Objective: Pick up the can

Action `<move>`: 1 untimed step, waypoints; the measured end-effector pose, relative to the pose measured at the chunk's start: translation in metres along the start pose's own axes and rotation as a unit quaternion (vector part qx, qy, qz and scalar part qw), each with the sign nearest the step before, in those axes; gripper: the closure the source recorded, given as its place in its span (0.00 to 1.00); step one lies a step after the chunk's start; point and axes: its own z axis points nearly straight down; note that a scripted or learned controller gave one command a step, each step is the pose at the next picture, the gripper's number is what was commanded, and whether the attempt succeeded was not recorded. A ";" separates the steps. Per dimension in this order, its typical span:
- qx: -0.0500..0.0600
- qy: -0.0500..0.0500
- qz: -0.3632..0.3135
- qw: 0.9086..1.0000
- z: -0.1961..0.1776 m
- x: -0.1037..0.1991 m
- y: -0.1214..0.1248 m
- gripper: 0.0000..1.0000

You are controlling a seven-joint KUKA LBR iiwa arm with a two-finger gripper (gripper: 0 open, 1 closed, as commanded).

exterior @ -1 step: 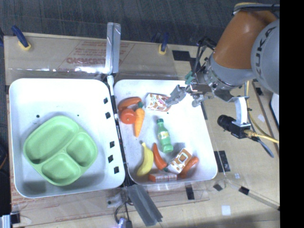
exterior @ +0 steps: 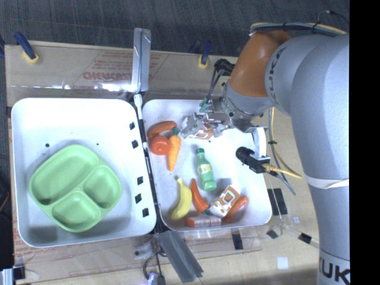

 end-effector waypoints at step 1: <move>-0.001 0.000 0.012 1.000 0.077 -0.052 0.021 0.00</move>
